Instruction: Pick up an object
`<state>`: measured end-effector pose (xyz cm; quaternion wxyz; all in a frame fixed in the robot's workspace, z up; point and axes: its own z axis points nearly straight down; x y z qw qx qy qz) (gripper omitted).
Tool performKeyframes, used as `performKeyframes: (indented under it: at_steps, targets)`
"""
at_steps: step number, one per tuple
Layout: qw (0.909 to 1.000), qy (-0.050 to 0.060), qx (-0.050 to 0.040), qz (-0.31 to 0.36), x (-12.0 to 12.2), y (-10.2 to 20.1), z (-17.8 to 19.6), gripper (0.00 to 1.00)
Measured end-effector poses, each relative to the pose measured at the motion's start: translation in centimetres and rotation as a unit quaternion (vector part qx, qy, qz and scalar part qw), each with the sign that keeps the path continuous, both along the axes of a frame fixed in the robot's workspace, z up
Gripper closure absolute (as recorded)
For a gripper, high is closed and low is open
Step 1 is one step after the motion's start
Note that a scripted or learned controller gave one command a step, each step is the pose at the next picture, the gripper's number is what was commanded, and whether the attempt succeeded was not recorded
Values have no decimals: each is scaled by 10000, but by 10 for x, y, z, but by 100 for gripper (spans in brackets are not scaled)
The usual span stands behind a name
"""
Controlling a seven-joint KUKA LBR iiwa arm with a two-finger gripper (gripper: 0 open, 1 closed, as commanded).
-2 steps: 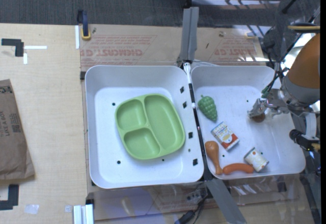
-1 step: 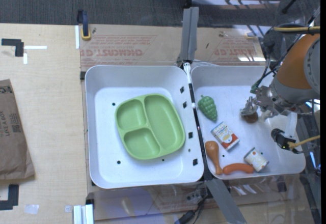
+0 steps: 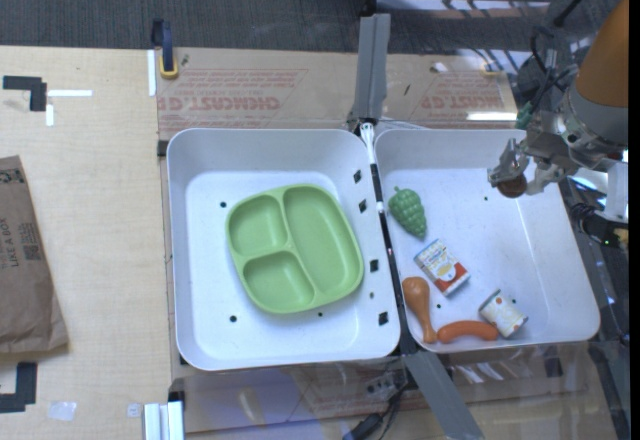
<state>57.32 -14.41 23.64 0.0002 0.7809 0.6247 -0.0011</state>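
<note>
Right bin [image 3: 560,258]: green bumpy plastic grape bunch [image 3: 408,211], small orange-and-white carton [image 3: 441,267], orange drumstick toy [image 3: 420,304], orange sausage [image 3: 467,331], small white can [image 3: 502,314].

Gripper [image 3: 512,178], over the bin's far right: jaws appear closed on a small dark-brown object [image 3: 511,186]. Judged light, rigid, slippery; best pinched across its middle.

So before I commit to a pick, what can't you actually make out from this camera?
- Gripper, camera view: a small brown thing sits at its tip; too blurred to tell if it is held or what it is.
- Arm: cut off by the right edge.
- Small carton and little can: labels too small to read.
- Right bin: its far right corner is hidden by the arm.
</note>
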Motion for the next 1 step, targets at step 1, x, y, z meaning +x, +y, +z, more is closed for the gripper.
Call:
performKeyframes:
  at_steps: [1]
  targets:
    - [9997,16,5,253,4,8,-18,100]
